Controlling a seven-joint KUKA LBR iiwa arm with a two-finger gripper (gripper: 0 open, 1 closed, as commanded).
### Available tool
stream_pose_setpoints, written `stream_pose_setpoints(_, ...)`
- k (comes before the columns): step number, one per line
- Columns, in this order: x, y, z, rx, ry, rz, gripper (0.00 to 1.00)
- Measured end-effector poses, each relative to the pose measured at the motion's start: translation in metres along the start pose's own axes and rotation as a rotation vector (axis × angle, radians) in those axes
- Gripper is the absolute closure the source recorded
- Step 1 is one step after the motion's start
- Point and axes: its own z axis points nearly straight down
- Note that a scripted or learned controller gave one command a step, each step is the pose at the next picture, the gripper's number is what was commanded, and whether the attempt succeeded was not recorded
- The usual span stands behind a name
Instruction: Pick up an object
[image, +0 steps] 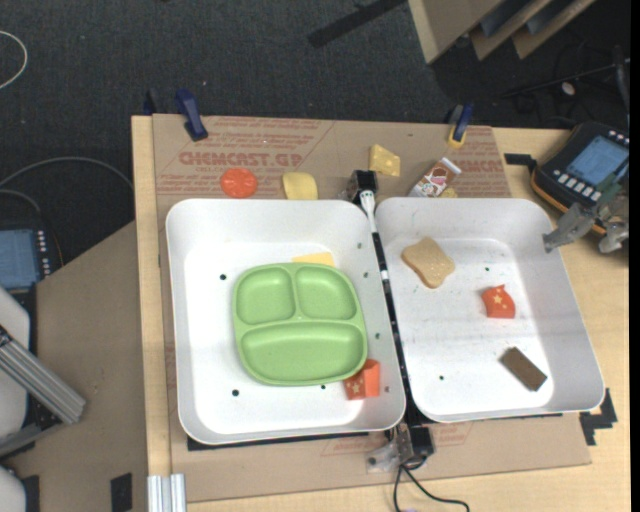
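Pincer (560, 236) hung at the right bin's (560, 400) far rim, state indeterminable; bread slice (428, 262), red block (499, 302) and brown bar (523, 368) lay ungrasped.

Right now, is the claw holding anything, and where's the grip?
Nothing is held. The claw sits at the right bin's far right edge, with the bread slice, red block and brown bar lying loose in it.

Brown board (300, 150) under the bins — red print, roughly "CHEMCAST GP", repeated faintly toward its right, smaller lines unreadable
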Motion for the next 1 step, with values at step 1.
stream_pose_setpoints(1, 0.0075, 0.0805, 0.1059, -0.005, -0.002, -0.004, 0.0)
